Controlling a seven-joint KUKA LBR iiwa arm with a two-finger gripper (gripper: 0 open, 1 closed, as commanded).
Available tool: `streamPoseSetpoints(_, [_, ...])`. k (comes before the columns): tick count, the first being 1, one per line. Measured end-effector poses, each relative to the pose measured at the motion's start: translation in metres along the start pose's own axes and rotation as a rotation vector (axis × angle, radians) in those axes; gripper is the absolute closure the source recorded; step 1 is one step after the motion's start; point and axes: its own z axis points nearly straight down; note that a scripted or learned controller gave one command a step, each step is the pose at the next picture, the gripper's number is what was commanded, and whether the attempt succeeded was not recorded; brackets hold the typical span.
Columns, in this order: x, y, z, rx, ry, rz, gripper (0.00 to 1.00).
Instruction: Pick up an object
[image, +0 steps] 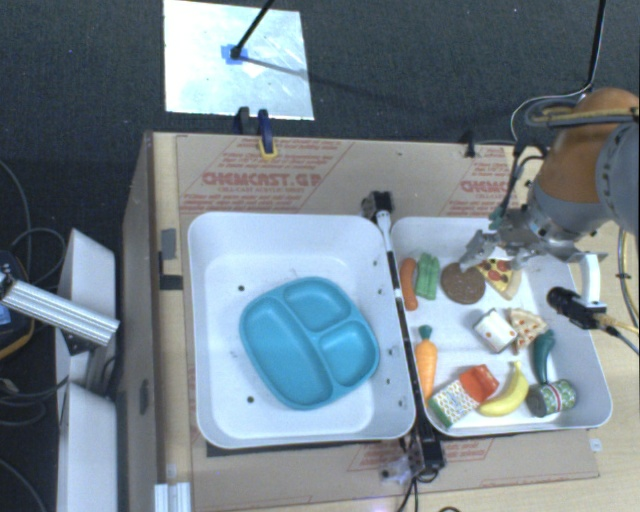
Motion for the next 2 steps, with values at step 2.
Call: streamPoseSetpoints(2, [0.064, 0.042, 0.064, 0.002, 0.002, -0.001, 0.00])
